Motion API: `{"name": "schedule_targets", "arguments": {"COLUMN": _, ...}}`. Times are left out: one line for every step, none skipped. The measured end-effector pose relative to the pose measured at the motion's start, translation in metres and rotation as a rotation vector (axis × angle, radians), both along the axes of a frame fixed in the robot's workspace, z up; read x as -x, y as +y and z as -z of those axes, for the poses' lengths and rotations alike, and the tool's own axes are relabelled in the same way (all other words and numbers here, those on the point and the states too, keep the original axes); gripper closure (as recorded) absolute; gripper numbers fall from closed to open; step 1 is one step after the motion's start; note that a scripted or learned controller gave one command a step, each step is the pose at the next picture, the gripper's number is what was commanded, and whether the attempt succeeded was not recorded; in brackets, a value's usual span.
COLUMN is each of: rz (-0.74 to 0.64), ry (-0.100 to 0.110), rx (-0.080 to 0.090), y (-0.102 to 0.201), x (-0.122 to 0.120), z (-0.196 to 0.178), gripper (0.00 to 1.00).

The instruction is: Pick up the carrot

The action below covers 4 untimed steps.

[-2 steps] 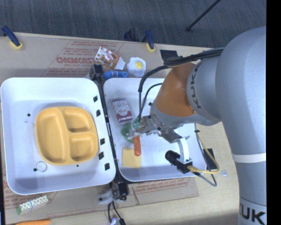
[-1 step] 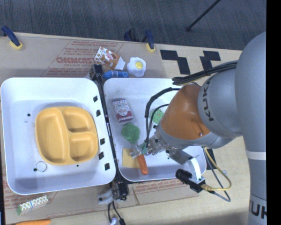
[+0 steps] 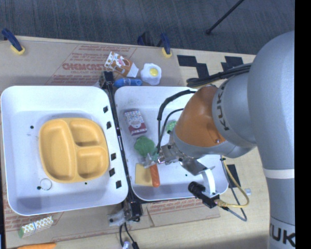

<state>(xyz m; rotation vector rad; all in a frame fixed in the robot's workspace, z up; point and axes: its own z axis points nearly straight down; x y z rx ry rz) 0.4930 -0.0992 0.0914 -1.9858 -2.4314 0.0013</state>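
The carrot point(image 3: 154, 176) looked light, rigid and smooth; I judged mid-length best for grasping. My fingers' point(image 3: 156, 160) opening could not be determined.

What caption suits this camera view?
Robot arm reaching over the right bin, above a carrot; yellow tray in the left bin.
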Motion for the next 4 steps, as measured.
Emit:
{"name": "schedule_targets", "arguments": {"rz": 0.099, "ry": -0.002, "rx": 0.001, "y": -0.006, "x": 0.016, "z": -0.175, "gripper": 1.0}}
{"name": "schedule_targets", "arguments": {"rz": 0.056, "ry": 0.003, "rx": 0.0, "y": 0.053, "x": -0.005, "z": -0.099, "gripper": 1.0}}
{"name": "schedule_targets", "arguments": {"rz": 0.122, "ry": 0.004, "rx": 0.0, "y": 0.133, "x": 0.018, "z": -0.1, "gripper": 1.0}}
{"name": "schedule_targets", "arguments": {"rz": 0.323, "ry": 0.001, "rx": 0.002, "y": 0.092, "x": 0.017, "z": -0.123, "gripper": 1.0}}
